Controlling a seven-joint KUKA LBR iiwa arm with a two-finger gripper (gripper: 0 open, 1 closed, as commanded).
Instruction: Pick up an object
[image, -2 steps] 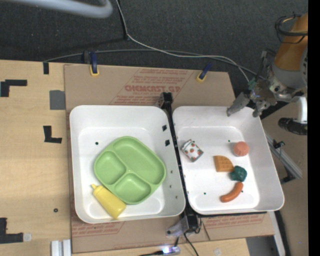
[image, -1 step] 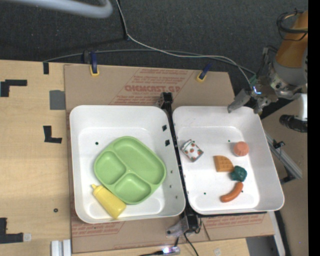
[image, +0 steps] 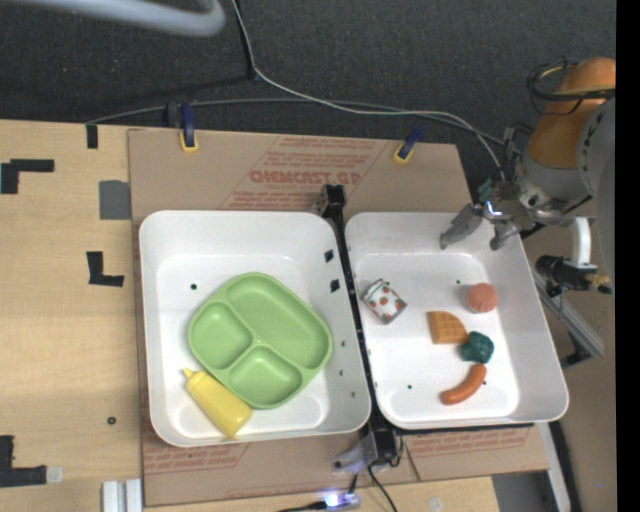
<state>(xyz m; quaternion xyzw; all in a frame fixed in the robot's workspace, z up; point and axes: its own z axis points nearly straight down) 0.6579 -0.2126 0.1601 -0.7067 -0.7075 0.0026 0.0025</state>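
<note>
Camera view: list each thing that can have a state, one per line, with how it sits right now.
Gripper: above the right bin's far edge, jaws spread, nothing between them.
Green plate: flat in the left bin, compartments bare.
Yellow bottle: lying on its side beside the plate.
Patterned cube: resting tilted, right bin.
Orange ball: resting, untouched.
Cracker: lying flat.
Green lump: beside the cracker.
Sausage: lying flat.

The grey arm (image: 572, 150), orange-banded above the wrist, is extended in from the right. Its claw (image: 478, 229) is held pointing downward, two fingers spread apart, nothing gripped between them.
</note>
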